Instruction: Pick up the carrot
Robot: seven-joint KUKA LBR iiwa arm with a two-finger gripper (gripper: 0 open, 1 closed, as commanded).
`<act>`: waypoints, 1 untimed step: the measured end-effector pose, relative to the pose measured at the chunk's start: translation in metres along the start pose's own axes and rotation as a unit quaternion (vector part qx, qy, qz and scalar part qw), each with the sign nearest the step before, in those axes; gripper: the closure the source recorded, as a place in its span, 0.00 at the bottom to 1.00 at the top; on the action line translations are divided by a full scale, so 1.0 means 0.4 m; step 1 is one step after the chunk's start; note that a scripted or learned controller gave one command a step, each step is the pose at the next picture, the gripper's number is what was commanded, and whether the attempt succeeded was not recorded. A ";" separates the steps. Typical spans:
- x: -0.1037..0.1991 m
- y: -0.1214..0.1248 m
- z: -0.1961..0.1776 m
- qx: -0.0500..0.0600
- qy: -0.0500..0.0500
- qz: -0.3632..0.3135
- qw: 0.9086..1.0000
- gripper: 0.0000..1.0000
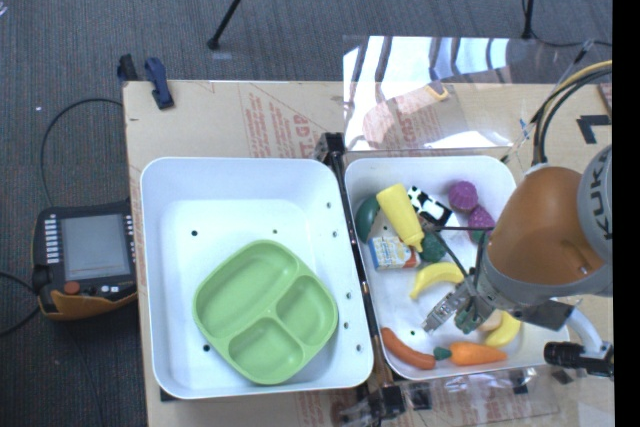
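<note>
We find the carrot point(478, 353) in the right bin point(500, 165), down at roughly 5 o'clock against the near wall, lying flat. Its long axis runs 9-to-3: green top near 9 o'clock, orange body tapering toward 3. Just off its leafy end lies a red-orange sausage point(408, 349), angled, apart from it or barely touching; we cannot say which. A banana point(436, 279) sits toward 11 o'clock of the carrot, a second yellow piece point(503, 329) just at 1 o'clock. The gripper point(452, 311) hangs above the carrot's 11 o'clock side, over the bin floor; whether it is spread or pressed together we cannot tell, and nothing shows between its tips. We judge the carrot a light, stiff plastic toy, smooth and rounded, likely to roll or squirt out of a pinch. Best hold, we think: across the thick mid-body, squeezing along the 12-to-6 line, square to the long axis, away from the narrow tip. The near wall crowds the 6 o'clock side.
</note>
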State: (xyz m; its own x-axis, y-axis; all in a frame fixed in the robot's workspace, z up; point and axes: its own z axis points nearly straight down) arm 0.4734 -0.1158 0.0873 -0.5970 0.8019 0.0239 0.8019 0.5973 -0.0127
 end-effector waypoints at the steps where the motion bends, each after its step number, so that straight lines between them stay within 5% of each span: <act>1: 0.035 0.032 -0.108 -0.004 -0.008 -0.029 1.000 1.00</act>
State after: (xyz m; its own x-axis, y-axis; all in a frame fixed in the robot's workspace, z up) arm 0.4763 -0.0973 0.1307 -0.6420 0.7666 0.0087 0.7666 0.6421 -0.0035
